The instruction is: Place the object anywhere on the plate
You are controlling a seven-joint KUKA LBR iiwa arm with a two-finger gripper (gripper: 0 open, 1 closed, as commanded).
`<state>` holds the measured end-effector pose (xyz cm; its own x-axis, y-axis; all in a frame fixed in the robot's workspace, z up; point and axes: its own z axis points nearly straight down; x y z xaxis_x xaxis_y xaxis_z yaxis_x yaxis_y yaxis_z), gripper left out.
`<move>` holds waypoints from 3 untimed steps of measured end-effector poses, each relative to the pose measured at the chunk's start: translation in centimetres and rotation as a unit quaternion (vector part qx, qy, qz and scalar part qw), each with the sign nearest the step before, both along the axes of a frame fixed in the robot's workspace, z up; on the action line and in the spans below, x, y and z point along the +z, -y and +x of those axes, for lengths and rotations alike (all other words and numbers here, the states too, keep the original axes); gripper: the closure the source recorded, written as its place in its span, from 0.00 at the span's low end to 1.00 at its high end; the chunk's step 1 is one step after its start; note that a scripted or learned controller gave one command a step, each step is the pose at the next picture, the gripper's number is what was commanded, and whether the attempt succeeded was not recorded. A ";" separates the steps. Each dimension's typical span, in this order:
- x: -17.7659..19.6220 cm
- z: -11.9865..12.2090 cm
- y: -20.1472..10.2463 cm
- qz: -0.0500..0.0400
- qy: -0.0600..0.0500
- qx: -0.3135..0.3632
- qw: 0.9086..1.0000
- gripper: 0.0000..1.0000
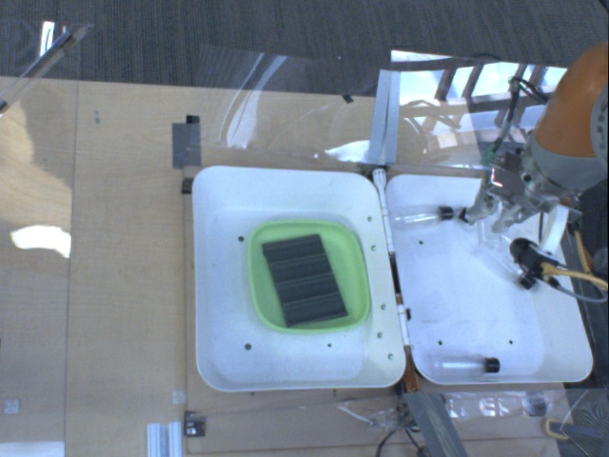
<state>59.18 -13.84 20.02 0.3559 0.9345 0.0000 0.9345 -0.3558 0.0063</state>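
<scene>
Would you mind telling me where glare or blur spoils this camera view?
In the camera view, window glare washes the bench at left and the clear panels behind the bins; the gripper looks soft and pale against the right bin; the green plate and dark object are evenly lit.

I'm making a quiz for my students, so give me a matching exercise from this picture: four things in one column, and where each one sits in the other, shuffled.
Things:
1. dark ridged block
2. green plate
3. clear tube with a black cap
4. gripper

Places:
A. near the front edge of the right bin
B. over the back of the right bin
C. on the green plate
D. in the middle of the left bin

Pairs: 1-C, 2-D, 3-A, 4-B
</scene>
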 end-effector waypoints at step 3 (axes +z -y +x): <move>-1.5 -3.1 -15.6 0.001 -0.001 0.130 0.992 1.00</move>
<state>56.09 1.79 18.49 0.1030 0.9947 0.0015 0.9947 -0.1030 0.0030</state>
